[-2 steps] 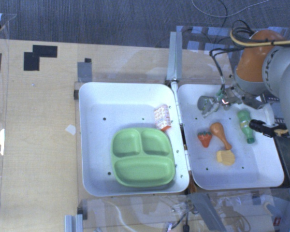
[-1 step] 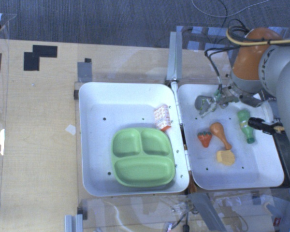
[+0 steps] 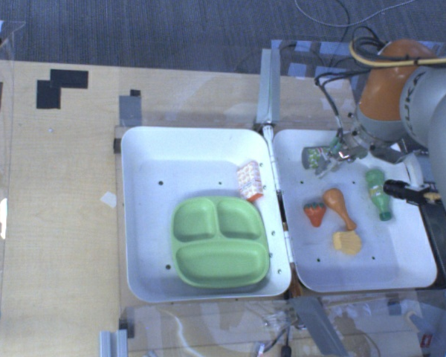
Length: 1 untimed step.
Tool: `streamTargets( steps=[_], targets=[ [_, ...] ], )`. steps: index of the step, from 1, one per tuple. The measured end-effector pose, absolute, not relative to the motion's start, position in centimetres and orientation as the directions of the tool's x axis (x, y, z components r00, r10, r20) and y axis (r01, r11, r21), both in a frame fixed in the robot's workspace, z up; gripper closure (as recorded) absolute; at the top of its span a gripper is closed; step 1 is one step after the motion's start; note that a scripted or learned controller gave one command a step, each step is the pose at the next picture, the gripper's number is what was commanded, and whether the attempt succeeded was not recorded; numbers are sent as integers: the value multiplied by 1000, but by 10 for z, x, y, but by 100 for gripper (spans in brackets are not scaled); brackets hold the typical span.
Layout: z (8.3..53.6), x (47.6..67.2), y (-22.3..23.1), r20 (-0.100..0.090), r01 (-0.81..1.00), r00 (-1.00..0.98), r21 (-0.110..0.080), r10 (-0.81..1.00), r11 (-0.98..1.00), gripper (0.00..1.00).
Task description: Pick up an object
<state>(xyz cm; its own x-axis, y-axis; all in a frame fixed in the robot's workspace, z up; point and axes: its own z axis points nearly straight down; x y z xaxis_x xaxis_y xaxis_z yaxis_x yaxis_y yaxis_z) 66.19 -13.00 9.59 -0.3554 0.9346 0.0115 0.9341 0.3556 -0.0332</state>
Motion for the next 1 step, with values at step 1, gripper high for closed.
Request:
streamTargets(
  steps=[1],
  targets=[
    [188, 657, -74, -2, 970, -243, 8, 970, 243, 100]
  ],
)
